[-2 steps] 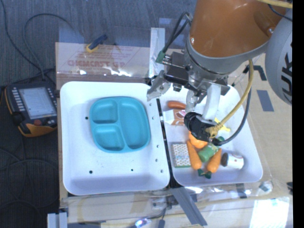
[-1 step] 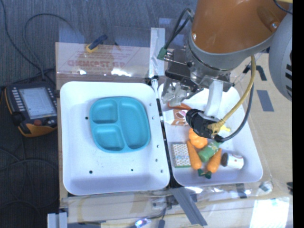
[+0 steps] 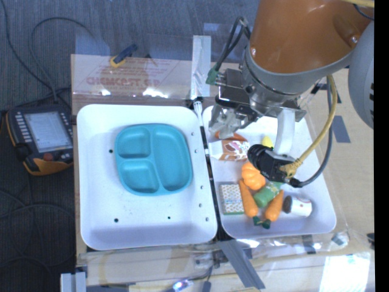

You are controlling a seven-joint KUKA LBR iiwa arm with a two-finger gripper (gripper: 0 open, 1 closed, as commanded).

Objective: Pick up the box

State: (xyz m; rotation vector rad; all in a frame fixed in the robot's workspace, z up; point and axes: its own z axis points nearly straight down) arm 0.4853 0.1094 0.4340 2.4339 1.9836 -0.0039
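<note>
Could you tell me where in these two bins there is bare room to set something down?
The left white bin has bare floor all round the blue sectioned plate, widest along its front edge. The right white bin is crowded: orange toy carrots, a small patterned box and the gripper.

The arm point(image 3: 304, 29) is a fat glossy orange band over a grey metal collar, ending in a boxy black-and-silver gripper point(image 3: 226, 123) head (a green connector on its side), with black cables and one yellow hose looping beside it.
</note>
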